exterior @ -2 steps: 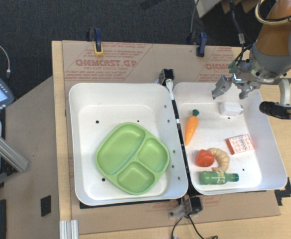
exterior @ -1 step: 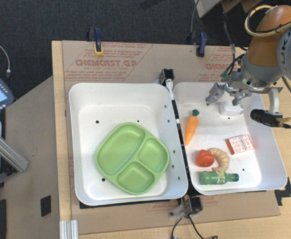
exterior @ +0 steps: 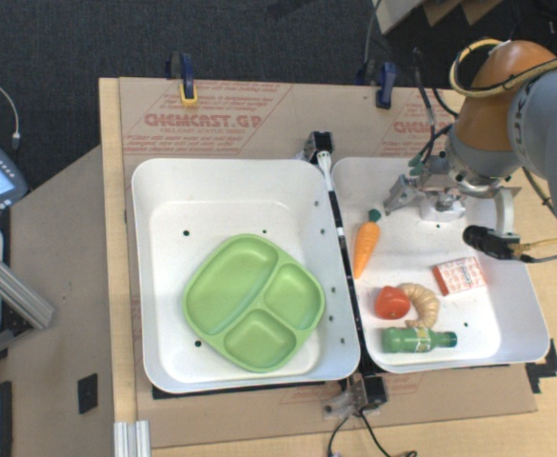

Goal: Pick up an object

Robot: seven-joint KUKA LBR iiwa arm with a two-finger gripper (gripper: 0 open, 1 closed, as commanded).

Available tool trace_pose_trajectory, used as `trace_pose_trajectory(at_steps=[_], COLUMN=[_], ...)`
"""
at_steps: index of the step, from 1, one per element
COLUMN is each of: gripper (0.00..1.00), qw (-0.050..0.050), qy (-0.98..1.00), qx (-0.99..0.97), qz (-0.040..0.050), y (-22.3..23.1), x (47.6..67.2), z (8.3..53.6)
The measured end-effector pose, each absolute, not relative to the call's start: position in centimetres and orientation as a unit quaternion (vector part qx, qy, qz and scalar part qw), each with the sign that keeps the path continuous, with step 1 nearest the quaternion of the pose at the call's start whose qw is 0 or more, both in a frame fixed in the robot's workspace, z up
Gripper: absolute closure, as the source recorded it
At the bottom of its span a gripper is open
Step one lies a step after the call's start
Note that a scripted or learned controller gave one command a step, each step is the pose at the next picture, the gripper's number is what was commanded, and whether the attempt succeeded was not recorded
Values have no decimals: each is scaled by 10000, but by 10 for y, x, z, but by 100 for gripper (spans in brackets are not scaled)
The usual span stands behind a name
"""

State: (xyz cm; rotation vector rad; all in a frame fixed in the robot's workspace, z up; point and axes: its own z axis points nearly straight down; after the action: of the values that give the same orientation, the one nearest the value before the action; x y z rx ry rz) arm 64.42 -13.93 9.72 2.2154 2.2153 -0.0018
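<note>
The pincer (exterior: pixel 437 201) is hovering over the far end of the right bin (exterior: pixel 516 350), gripping nothing; how wide it is spread cannot be told. 5 candidates are lying in that bin: a carrot (exterior: pixel 365 244) just beside the dividing wall, a tomato (exterior: pixel 390 302), a curled pastry (exterior: pixel 423 302), a green bottle (exterior: pixel 418 340) and a small red box (exterior: pixel 460 275). The carrot probably is offering the nearest pick, though the wall is crowding it; the box is sitting with open room around it. The left bin (exterior: pixel 164 255) is holding a green plate (exterior: pixel 252 302).
</note>
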Motion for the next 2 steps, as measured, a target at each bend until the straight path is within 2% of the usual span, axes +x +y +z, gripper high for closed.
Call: trace_pose_trajectory(at_steps=[1, 2], gripper=[100, 100], qw=[76, 36], qy=[7071, 7074], qx=[7071, 7068], qz=[35, 18], y=[-139, -142], x=[647, 657], z=[113, 172])
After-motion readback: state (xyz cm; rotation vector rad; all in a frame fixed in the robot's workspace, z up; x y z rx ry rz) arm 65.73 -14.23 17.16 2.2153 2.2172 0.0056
